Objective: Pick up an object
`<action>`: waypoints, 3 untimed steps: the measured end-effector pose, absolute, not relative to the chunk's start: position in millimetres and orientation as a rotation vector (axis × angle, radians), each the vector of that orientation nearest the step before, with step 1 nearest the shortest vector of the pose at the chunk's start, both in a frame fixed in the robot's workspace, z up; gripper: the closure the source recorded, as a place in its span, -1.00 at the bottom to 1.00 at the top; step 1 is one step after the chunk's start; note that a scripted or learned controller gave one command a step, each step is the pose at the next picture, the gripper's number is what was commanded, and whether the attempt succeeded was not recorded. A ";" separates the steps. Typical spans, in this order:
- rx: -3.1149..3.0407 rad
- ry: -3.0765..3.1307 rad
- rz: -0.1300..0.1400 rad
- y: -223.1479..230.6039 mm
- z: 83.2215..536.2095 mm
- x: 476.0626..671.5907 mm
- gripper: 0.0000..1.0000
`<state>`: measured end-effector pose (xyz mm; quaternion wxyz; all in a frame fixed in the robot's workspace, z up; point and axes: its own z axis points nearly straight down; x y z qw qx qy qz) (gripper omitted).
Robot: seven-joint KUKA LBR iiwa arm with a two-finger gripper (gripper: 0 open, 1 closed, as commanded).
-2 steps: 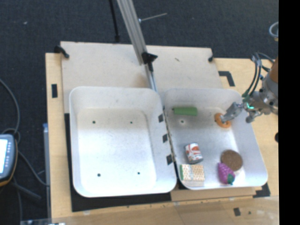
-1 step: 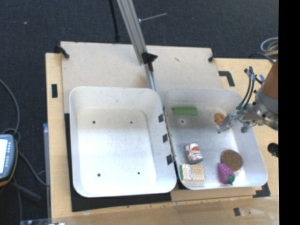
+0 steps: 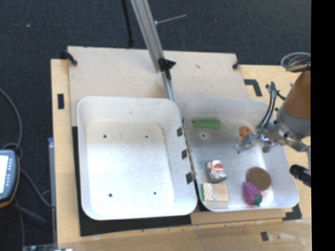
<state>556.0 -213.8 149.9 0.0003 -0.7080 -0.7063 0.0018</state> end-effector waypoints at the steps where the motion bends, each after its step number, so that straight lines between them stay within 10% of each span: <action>1: -2.225 -2.218 0.005 -215.3 98.5 555.4 -1.00; 2: -2.235 -2.216 -0.004 -216.2 112.6 557.3 1.00; 3: -2.222 -2.229 -0.005 -210.6 160.2 563.9 1.00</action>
